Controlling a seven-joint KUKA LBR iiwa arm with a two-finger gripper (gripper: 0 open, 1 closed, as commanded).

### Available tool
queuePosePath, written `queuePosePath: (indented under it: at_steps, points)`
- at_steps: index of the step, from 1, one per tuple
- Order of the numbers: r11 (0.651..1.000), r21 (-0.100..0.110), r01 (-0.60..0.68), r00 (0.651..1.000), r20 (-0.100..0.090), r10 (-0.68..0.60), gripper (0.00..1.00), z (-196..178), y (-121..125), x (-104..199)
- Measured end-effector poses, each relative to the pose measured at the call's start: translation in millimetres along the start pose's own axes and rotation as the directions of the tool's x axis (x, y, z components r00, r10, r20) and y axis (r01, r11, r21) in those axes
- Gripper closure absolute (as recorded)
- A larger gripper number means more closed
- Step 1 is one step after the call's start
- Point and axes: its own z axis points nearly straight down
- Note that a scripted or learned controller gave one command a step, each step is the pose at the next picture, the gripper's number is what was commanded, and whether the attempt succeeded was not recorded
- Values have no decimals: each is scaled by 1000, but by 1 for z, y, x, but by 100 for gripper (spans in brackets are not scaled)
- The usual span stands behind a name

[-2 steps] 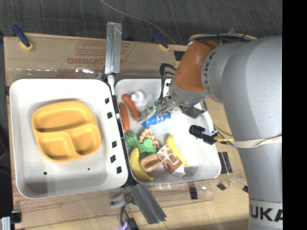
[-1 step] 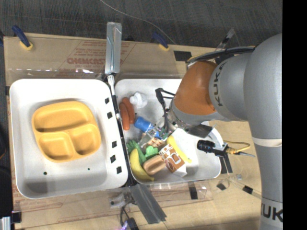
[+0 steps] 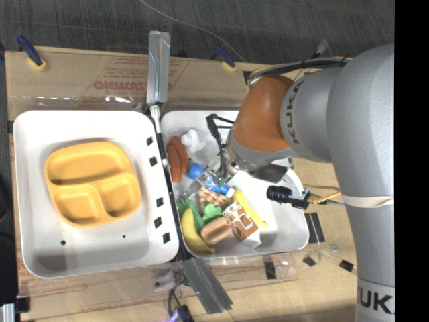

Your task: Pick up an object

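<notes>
arm: grey body with the orange band [image 3: 261, 116] covers the upper right of the right bin [image 3: 295, 237]; you're looking at the wrist from above.
gripper: [image 3: 221, 170] down inside the right bin, close over the clutter. Cannot tell its state, the wrist hides it.
near pile: banana [image 3: 191, 233] along the bin's front-left corner, long axis running roughly front to back and curving right at the front. A brown bun-like piece [image 3: 216, 230] touches it; a brown-and-white carton [image 3: 241, 221] lies just right of that.
mid pile: green item [image 3: 211, 211] and a clear packet of tan pieces [image 3: 209, 196], directly in front of the gripper.
at the gripper: blue-capped item [image 3: 196, 172] just left of it, nearly touching.
far pile: hot dog [image 3: 177, 159] against the divider, long axis front to back, left of the gripper; clear bottle [image 3: 192, 139] just behind it.
key relation: nearest candidates sit left and front of the gripper; judgement only, the blue-capped item or the packet looks like the target, nothing seen gripped.
left bin: [image 3: 27, 180] holds a yellow compartment tray [image 3: 94, 180], well apart from the arm.
risk: tight clutter, you may snag a neighbour.
</notes>
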Motion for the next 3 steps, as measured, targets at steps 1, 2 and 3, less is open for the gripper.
queuePosePath:
  at_steps: [1,2,3]
  points:
    - [932,1,-362,932,0,362,0,2,47,-53]
    - [922,6,-388,922,-2,388,0,3,13,-19]
    - [931,5,-364,931,-2,364,0,3,-52,14]
